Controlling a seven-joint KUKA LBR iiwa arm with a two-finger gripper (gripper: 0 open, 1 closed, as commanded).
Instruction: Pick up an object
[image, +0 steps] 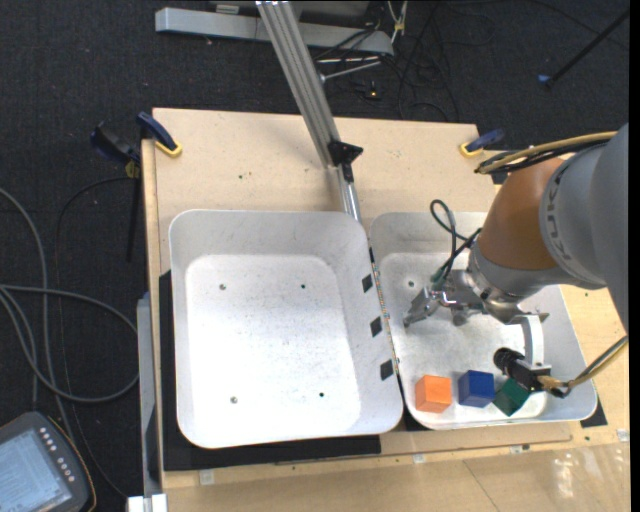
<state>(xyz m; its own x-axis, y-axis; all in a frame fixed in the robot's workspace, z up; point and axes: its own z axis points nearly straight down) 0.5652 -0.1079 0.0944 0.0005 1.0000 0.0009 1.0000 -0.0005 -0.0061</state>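
Three candidates: an orange block (433, 392), a blue block (477, 388) and a green block (512, 397) lie in a row at the near edge of the right bin (570, 335), close beside one another.
Pincer position: the pincer (432, 303) hangs over the middle of the right bin, toward its left wall, apart from all three blocks and further from the viewer than they are.
Pincer state: nothing is seen between the fingers; whether they stand wide or narrow cannot be told from this view.
Arm: the grey arm (580, 215) with its orange band reaches in from the right, cables looping over the wrist.
Step in hand: judged to be the approach; no block is yet grasped.
Next move calls for: bringing the pincer toward the near edge and over one block, then lowering. The orange block, at the end of the row, looks the easiest to straddle; the blue one has a neighbour on each side.
Risk: the blocks lie near the bin wall, so a finger may catch the rim or nudge a neighbour.
Surface: a pale wooden tabletop (250, 150) bearing two shallow white bins; the left bin (200, 250) shows dark specks.
Room: dark floor, loose cables, clamps at the tabletop's far corners, a metal pole (305, 80) slanting in from above.
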